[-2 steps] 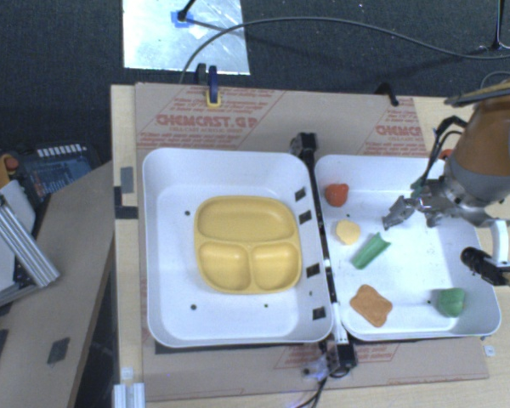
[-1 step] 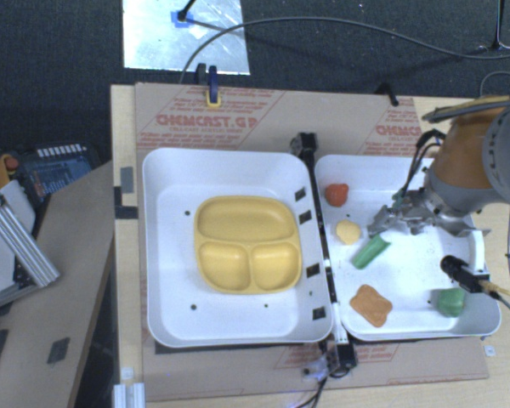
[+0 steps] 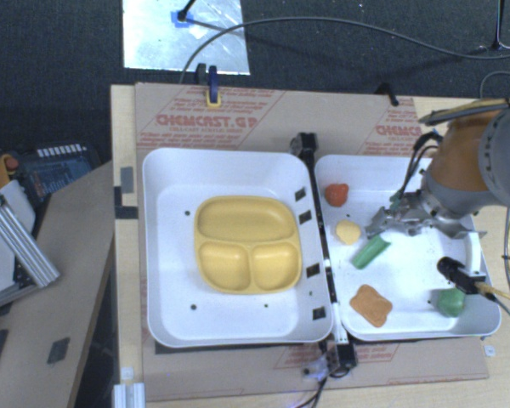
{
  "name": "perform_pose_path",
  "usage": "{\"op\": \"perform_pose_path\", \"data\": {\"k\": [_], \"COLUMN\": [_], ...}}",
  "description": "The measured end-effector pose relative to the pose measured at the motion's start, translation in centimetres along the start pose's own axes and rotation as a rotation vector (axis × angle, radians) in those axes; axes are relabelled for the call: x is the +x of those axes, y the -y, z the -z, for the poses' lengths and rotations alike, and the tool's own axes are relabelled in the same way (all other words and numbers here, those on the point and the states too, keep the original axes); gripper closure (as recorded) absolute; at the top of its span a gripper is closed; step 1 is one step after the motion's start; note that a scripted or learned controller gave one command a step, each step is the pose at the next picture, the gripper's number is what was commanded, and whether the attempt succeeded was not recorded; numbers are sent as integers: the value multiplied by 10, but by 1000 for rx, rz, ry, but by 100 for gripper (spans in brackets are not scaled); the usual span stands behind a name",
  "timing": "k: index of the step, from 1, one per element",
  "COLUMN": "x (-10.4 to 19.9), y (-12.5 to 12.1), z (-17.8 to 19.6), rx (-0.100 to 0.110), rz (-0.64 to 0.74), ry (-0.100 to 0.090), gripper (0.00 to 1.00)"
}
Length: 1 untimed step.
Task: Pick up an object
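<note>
The grey arm [image 3: 472, 164] is seen reaching in from the right over the right white bin [image 3: 408, 283]. The hand [image 3: 381, 224] is held low over the bin's middle, pointed left. Whether the hand is apart or together cannot be told, and nothing is seen clamped in it.

Five small items are spread in the right bin:
- A green stick-shaped piece [image 3: 371, 252] lies tilted just below the hand's tip; contact cannot be told.
- A pale yellow lump [image 3: 348, 232] sits just left of the hand, near the bin's left wall.
- A red round piece [image 3: 337, 194] is placed above the lump, toward the far left corner.
- An orange-brown flat piece [image 3: 371, 305] lies near the front wall.
- A green round piece [image 3: 450, 302] rests in the front right corner, well apart from the hand.

The left white bin [image 3: 174, 228] holds a yellow divided tray [image 3: 246, 243] with three compartments, set at its middle. Both bins are set side by side, touching, on the worktop [image 3: 238, 113].
</note>
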<state>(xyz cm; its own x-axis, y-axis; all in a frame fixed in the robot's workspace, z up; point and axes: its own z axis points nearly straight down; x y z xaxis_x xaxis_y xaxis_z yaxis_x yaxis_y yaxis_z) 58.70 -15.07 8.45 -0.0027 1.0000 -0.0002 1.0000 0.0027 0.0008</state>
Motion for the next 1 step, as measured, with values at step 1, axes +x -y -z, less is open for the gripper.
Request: {"op": "perform_pose_path", "data": {"k": [1], "x": [0], "y": [-1], "z": [11], "rx": [-4], "rz": [1], "ry": [1], "gripper": [100]}}
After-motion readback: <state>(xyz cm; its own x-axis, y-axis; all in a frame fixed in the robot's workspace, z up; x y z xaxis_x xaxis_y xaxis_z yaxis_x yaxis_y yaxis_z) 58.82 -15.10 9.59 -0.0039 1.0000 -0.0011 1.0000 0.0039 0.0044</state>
